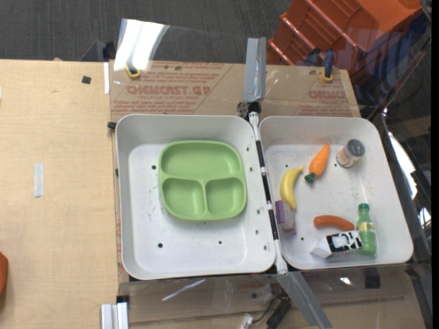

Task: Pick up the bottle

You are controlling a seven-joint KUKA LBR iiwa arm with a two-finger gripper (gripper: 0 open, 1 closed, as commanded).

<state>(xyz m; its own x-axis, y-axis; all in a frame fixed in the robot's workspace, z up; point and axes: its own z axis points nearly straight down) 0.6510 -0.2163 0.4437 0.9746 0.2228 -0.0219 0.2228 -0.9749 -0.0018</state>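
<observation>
A small green bottle (pixel 365 230) with a pale label stands near the front right corner of the right bin (pixel 384 142). It touches a white and black carton (pixel 340 243) on its left. A small jar with a grey lid (pixel 350 153) stands near the bin's far right side.
A banana (pixel 289 186), a toy carrot (pixel 318 162), an orange sausage-like piece (pixel 334 221) and a purple packet (pixel 282 215) lie in the right bin. A green divided plate (pixel 203 179) rests in the left bin (pixel 137 204). An orange structure (pixel 343 19) rises behind the bench.
</observation>
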